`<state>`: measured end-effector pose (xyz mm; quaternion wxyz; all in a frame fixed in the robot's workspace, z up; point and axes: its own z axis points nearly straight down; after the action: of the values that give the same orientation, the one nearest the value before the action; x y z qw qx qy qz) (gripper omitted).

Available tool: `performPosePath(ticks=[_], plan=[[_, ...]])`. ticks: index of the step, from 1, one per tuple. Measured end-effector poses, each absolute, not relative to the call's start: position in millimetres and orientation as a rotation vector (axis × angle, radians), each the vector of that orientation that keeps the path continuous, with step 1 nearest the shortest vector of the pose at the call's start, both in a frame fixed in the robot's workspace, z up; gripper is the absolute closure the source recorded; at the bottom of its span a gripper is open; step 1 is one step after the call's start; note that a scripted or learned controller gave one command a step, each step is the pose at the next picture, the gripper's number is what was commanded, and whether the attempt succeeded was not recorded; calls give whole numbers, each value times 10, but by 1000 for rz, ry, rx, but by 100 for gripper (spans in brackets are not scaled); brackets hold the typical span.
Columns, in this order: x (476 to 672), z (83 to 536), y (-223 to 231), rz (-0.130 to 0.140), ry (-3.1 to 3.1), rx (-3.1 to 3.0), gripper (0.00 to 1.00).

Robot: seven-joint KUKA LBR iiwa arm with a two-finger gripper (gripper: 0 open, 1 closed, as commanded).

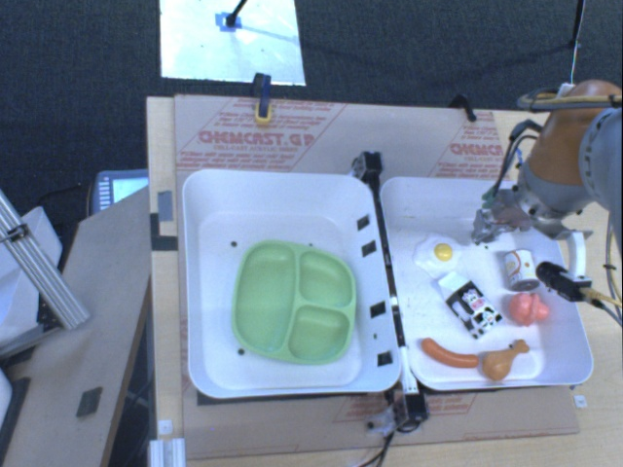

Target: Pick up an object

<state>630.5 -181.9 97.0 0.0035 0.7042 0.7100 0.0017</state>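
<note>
Camera view: gripper (490,224) hovers at the right bin's (409,197) far side, beyond the fried egg (435,254); whether it is open, I cannot tell; green tray (294,302) fills the left bin (209,202).

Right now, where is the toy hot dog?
The hot dog lies near the right bin's front edge, just left of the chicken drumstick, below the milk carton.

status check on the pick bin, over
Gripper low over the right bin's back edge, nothing seen in it. Fried egg nearest, untouched. Can and milk carton close by; green tray alone in left bin.
</note>
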Motion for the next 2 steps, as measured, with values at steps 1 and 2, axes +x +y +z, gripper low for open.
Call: performPosePath(ticks=[1, 2], plan=[[6377, 1615, -1822, 7, 2222, 2209, 100], [6408, 2273, -1805, 8, 2222, 2208, 100]])
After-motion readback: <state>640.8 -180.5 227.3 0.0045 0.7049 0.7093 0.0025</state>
